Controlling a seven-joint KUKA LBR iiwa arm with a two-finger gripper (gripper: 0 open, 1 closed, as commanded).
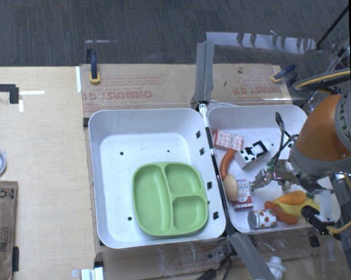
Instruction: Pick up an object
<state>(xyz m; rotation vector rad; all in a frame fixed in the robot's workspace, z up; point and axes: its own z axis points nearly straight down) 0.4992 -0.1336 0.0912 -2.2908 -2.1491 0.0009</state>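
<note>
While the arm reached into the right bin (239,113), its gripper (263,178) hung with fingers spread and empty, just right of a small packet (242,190) and a hot dog (226,162).

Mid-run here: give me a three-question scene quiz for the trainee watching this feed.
1. True or false: the green divided plate lies in the right bin.
2. Which bin is the gripper over? A) left bin B) right bin
3. Fill in: the plate has ___ compartments.

Key: 1 false, it lies in the left bin; 2 B, among the small items such as the hot dog and the can; 3 three.
</note>
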